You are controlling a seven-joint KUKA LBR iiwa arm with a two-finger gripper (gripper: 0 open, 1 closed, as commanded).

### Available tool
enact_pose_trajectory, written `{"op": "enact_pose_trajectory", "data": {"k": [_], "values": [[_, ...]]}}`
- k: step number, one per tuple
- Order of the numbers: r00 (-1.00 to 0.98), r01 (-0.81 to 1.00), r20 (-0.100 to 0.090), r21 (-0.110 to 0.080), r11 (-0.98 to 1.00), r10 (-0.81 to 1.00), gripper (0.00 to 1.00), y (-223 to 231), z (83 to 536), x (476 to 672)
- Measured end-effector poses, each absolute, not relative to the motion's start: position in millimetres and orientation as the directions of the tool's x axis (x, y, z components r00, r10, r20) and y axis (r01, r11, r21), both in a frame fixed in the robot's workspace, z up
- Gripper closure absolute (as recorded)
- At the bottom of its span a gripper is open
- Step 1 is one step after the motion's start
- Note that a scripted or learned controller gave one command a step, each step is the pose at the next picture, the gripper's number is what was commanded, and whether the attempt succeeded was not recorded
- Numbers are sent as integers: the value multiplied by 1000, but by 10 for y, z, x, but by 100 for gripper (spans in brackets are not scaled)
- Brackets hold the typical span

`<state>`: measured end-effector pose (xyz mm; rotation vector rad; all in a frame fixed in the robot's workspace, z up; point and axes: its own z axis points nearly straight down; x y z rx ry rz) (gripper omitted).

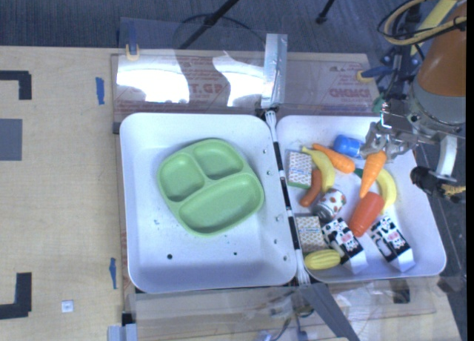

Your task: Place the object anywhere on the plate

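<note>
The green divided plate [211,185] lies alone in the left bin [141,139], open floor all around it. In the right bin [433,254], beyond the plate, the gripper [384,141] pinches a carrot [372,171] above piled toy food.

Faint reversed red lettering on clear back panel [222,84], not legible

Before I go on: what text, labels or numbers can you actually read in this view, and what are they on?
Red print on the clear panel behind the bins: blurred by glare and, on the right part, apparently mirrored; not readable.
Cow-patterned cartons: black-and-white pattern, no legible words.
Patterned packets: print too small to read.
Green plate: no text.
</note>
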<state>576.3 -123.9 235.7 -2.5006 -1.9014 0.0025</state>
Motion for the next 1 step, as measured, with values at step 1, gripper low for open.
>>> {"op": "enact_pose_trajectory", "data": {"k": [1], "values": [[115, 993, 1, -4, -115, 993, 100, -750, 1893, 5846]]}}
